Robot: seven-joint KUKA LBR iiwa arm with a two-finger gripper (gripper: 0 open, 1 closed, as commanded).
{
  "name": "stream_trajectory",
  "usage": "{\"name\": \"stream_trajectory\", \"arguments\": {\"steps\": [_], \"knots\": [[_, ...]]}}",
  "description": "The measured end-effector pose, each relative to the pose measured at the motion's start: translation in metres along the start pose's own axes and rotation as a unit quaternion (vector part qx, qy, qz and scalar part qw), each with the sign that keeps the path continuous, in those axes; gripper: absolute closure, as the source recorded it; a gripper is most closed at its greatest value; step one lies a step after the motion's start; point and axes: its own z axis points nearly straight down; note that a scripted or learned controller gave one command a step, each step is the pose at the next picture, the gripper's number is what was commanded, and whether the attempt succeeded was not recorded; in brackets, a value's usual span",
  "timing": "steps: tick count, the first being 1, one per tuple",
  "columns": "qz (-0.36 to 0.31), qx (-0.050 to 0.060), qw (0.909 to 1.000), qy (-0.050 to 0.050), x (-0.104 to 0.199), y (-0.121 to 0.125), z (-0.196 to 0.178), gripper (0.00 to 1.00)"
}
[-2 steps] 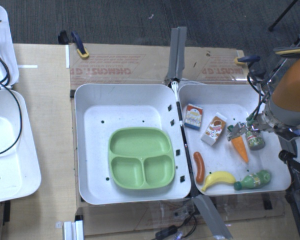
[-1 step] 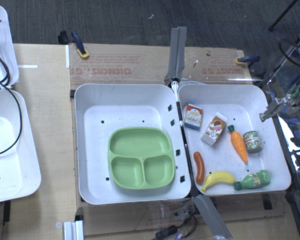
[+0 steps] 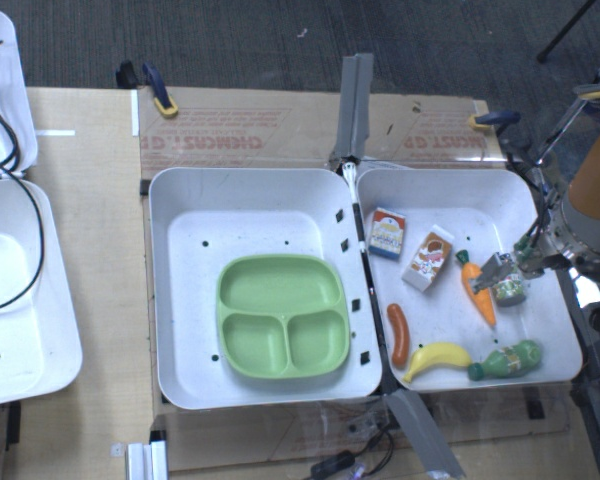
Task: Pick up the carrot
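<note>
While the gripper hangs low over the right bin, I see the carrot lying between the small carton and the green bottle (fingers touching it, grip state indiscernible).

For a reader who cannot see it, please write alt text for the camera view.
A two-finger gripper sits right at the small orange carrot in the right shallow white bin, beside two small cartons, a red sausage, a yellow banana and a green bottle. The left white bin holds a green divided plate.
</note>
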Motion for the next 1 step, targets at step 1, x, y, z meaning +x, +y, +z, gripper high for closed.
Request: {"name": "stream_trajectory", "arguments": {"steps": [1], "knots": [[-0.068,0.000,0.9977,0.002,0.0022,0.0264,0.0891,0.00]]}}
